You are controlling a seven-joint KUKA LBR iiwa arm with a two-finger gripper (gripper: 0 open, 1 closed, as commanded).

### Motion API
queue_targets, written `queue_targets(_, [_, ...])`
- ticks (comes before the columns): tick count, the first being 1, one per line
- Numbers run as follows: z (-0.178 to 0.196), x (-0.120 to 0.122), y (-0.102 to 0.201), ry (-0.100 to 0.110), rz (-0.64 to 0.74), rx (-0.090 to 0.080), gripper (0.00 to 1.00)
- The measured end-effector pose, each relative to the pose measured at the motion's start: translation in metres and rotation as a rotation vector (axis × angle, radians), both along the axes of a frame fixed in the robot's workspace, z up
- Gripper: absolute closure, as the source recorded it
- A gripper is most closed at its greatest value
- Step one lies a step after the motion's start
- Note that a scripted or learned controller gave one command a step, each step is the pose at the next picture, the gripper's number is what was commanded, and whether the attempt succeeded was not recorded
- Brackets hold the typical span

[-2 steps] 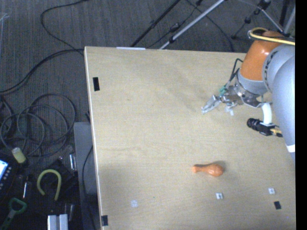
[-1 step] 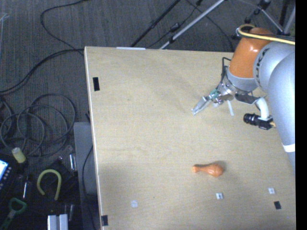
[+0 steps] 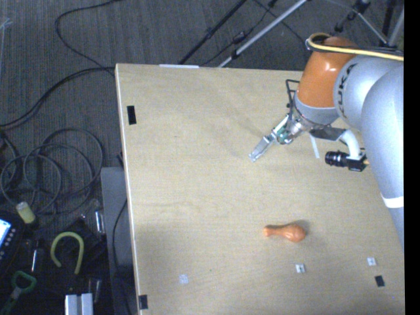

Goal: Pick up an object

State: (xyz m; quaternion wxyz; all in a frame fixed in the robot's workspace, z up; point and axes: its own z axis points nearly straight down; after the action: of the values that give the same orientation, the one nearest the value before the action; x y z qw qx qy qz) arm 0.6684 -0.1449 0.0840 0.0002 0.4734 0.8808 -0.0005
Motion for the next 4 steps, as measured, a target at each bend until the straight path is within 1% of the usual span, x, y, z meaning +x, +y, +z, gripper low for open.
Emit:
queue_targets(1, [0.009,0.000,0.001,-0.002,-0.001,0.002,1.00])
queue_targets(2, [0.186,0.001,0.014,-0.002,-0.059,0.001,1.00])
queue_targets(3, [0.136,0.000,0.052,0.000,-0.119,0.002,1.00])
queue_targets(4, [0.099,-0.063,0.099,0.003,-0.323,0.002,1.00])
